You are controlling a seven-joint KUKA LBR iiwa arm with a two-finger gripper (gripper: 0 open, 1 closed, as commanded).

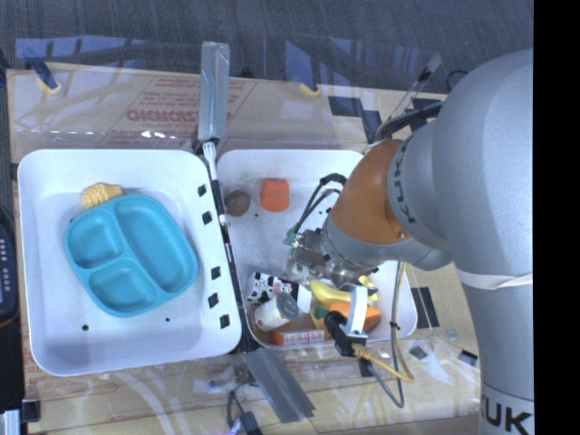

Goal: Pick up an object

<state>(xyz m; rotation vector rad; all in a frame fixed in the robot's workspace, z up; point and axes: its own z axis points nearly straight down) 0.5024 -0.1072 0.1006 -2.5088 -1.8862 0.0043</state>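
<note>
My gripper [299,290] reaches down into the front of the right bin [308,163], over a heap of small objects. In that heap lie a black-and-white spotted toy [269,287], a yellow banana-like piece [332,294], an orange piece [337,313] and a brown bar [297,337]. Further back in the same bin sit an orange block [275,194] and a brown ball [237,203]. The wrist and arm cover the fingers.
The left bin [41,243] holds a blue divided plate [130,254] with a yellow corn cob [101,193] at its back edge. A grey divider bar [213,93] runs between the bins. My arm [462,188] covers the right bin's right side.
</note>
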